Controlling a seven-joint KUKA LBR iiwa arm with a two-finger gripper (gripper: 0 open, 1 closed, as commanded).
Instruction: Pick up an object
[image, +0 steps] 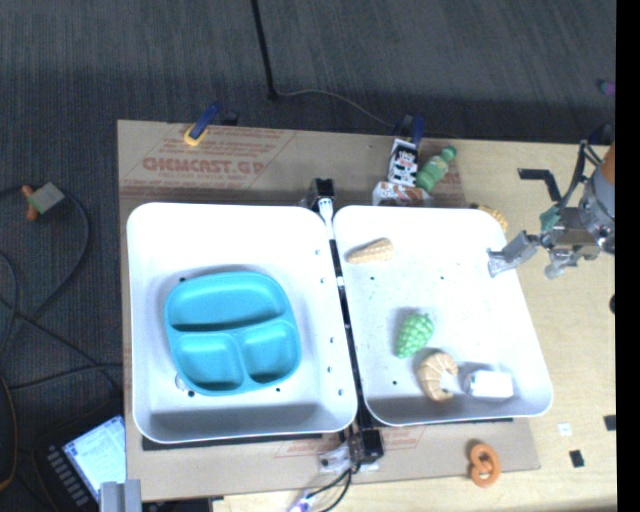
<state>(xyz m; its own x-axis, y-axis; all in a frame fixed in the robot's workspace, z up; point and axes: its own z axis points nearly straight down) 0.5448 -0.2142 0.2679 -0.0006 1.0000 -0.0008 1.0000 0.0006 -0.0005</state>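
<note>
While the bench sits still, a small grey and orange thing (41, 199) lies on the dark floor at the far left of the frame. On the brown board (200, 165), at the upper left, there is a yellow and blue clamp (203, 124). Below it is the left bin (145, 300), and a blue tray (233, 331) with three parts lies in the middle of it.

Next comes the right bin (520, 330). A tan corn cob (368, 250) lies near its top left corner. Lower down, near the middle, is a green bunch of grapes (414, 334). Just below and to the right of the grapes is a tan bread roll (437, 375), and a white block (490, 384) lies right beside the roll, near the bin's lower right corner.

Above the right bin, on the bench, a small toy figure (401, 170) and a green bottle (435, 169) lie close together. Below the bin, at the lower right, sits an orange ring-shaped toy (484, 464).

At the far right of the frame, the gripper (528, 252) hangs over the top right edge of the right bin. Its fingers are spread apart and hold nothing. It is well apart from the grapes, roll and block.
</note>
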